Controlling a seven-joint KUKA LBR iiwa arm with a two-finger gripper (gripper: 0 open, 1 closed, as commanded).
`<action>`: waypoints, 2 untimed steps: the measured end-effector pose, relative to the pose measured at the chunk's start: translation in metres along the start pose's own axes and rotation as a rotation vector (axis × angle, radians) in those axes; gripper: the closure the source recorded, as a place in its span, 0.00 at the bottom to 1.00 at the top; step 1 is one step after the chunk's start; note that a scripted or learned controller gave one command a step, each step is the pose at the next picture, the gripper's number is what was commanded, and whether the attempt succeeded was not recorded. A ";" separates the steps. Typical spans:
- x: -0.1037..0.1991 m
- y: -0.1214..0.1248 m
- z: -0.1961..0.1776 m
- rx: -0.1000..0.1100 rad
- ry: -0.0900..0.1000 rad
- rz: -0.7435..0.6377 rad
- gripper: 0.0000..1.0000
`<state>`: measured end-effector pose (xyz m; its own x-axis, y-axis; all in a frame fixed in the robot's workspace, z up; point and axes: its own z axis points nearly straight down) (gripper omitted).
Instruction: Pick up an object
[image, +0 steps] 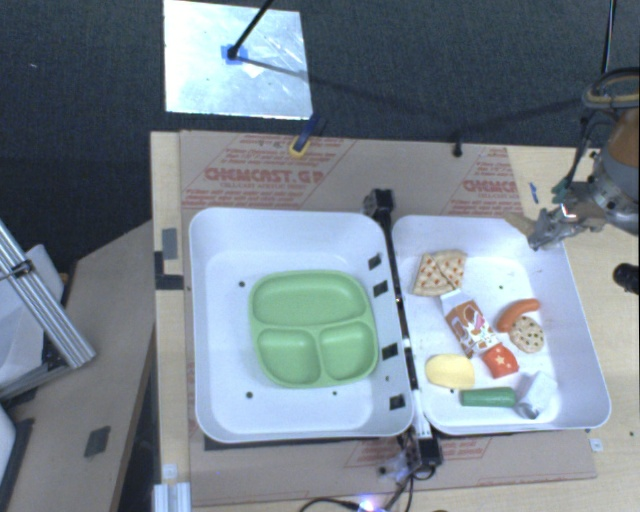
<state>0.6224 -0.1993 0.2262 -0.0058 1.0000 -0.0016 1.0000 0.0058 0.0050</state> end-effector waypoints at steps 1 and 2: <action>0.049 -0.005 0.007 0.004 0.003 -0.003 1.00; 0.093 -0.019 -0.003 0.003 0.003 -0.003 1.00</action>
<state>0.6024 -0.1065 0.2291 -0.0091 1.0000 0.0013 1.0000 0.0091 0.0019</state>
